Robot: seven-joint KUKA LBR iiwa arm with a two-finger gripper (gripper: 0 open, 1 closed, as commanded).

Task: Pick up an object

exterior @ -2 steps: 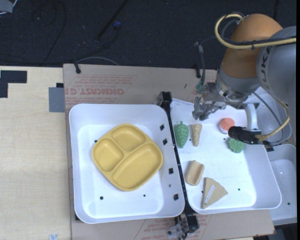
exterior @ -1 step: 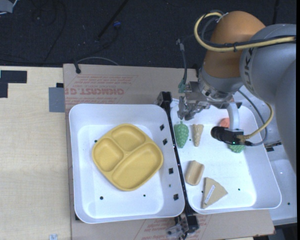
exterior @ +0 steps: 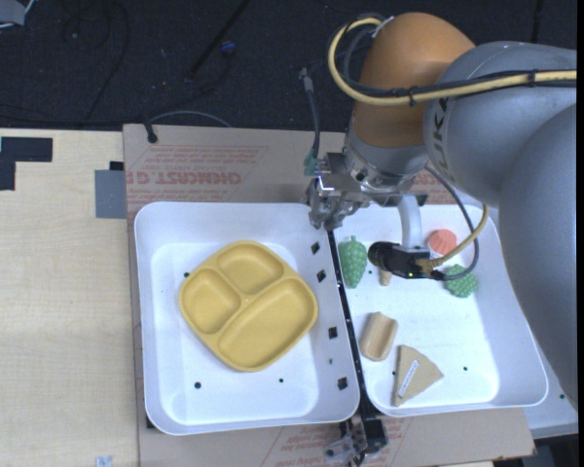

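Claw [exterior: 323,205] blurred; arm [exterior: 487,115] hides right bin [exterior: 487,382] corner

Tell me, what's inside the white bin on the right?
The right bin holds a green strawberry-like toy, a tan piece, a wedge, an orange piece and a green bit. The arm covers its far corner.

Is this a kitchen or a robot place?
Probably a robot lab, not a kitchen. A big grey arm with cables reaches over two white bins on a bench. One bin holds a yellow divided plate; the other holds what look like toy foods, likely for picking practice.
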